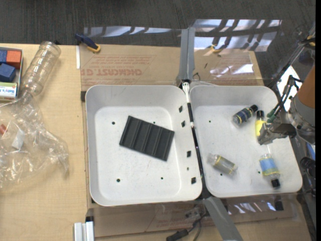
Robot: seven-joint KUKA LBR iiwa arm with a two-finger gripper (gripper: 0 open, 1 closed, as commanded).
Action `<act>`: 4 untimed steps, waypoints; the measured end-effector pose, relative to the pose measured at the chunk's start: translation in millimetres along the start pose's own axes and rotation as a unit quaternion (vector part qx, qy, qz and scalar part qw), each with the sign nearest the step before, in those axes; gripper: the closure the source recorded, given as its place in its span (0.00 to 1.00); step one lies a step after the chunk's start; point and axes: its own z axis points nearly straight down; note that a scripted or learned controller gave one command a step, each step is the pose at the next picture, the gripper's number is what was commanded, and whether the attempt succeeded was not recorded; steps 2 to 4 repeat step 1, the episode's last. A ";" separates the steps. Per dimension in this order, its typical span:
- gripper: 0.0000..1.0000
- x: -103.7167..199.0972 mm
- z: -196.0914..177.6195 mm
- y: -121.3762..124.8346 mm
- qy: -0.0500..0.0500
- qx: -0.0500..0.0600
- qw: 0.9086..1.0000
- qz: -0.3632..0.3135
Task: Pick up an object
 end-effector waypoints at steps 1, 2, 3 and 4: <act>1.00 -0.5 -7.9 0.6 -0.001 0.001 1.000 -0.001; 1.00 -0.5 -7.9 0.6 -0.001 0.001 1.000 -0.001; 1.00 -0.5 -7.9 0.6 -0.001 0.001 1.000 -0.001; 1.00 -0.5 -7.9 0.6 -0.001 0.001 1.000 -0.001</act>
